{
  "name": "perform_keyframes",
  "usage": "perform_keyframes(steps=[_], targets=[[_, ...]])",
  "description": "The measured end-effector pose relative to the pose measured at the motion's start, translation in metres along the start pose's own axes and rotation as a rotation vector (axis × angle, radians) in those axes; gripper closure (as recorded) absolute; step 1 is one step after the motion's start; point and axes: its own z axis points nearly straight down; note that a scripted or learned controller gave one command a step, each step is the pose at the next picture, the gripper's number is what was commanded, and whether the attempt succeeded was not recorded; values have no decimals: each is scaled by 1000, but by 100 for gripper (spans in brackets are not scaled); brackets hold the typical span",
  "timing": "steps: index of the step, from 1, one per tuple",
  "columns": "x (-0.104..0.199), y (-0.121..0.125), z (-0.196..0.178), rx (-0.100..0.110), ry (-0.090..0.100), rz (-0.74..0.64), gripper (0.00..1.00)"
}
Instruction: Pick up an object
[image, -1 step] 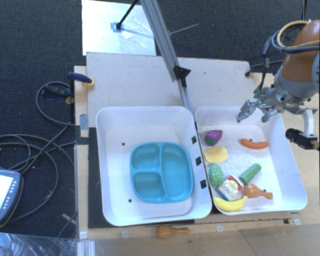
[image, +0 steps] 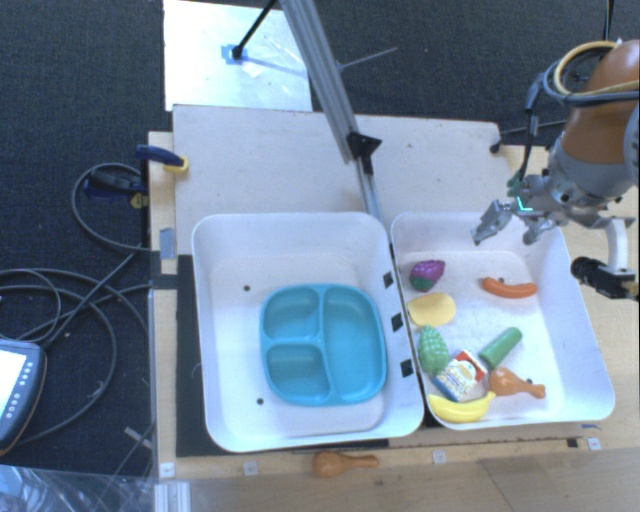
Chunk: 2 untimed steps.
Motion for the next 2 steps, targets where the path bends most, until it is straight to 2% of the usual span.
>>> perform_keyframes(steps=[1, 2], targets=[[-1, -5, 62, 5, 0, 5, 0], [5, -11, 107, 4, 1, 6, 0]])
